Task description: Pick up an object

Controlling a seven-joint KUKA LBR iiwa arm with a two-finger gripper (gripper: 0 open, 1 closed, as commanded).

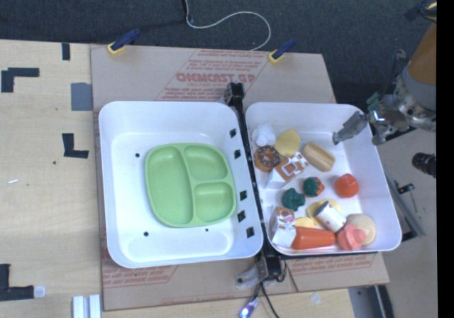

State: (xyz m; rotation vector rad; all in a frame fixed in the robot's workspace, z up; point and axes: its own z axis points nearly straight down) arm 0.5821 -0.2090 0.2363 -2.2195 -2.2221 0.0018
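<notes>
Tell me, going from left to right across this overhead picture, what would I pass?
Green divided plate in the left bin → black clips where the bins join → right bin with its toy food, the chocolate donut before the red tomato → gripper.

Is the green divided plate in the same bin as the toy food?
No, the green plate lies in the left bin, while the toy food sits in the right bin.

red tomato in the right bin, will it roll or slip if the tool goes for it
The red tomato looks round and smooth, so it may well roll if nudged off-centre. It sits on bare bin floor with a gap to the green piece, so little would stop it. Its glossy look hints that the fingers could slip unless they close across its middle.
</notes>
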